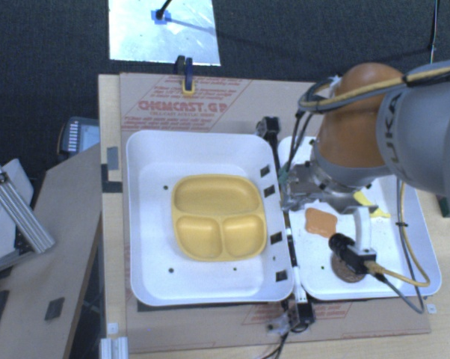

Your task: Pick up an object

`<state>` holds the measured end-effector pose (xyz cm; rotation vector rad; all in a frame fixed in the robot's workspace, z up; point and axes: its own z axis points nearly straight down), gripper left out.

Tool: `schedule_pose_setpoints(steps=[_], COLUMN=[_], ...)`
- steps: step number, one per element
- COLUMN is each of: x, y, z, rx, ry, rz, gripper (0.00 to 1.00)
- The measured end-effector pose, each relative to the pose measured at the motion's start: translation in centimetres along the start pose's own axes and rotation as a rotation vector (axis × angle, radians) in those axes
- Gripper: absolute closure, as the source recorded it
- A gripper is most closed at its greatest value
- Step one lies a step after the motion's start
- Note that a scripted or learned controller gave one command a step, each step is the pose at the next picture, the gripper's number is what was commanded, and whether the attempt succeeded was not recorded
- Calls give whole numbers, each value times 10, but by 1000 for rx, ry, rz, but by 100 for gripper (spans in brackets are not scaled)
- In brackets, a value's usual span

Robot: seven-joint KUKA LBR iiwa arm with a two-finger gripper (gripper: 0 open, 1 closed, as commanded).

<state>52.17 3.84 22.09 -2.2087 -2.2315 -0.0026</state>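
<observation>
My gripper (294, 194) hangs low over the left edge of the right bin (415, 264), under the arm's orange band and grey wrist. An orange flat piece (321, 222) lies on the bin floor just right of the gripper, close to it. A yellow item (366, 200) peeks out from under the wrist farther right. A brown round item (350, 273) lies near the bin's front, partly under a black cable fitting (341, 245). The arm hides most of the right bin's back half.
The left bin (146, 200) holds a yellow divided plate (216, 217) with three compartments. Black clips (270, 193) line the seam between the two bins. A yellow cable (404, 275) loops over the right bin's front right corner.
</observation>
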Motion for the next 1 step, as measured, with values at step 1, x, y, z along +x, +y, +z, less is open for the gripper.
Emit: schedule_pose_setpoints(steps=[1], x=[57], y=[-18], z=[7], rx=[1], ry=[0], rz=[0], gripper=[100])
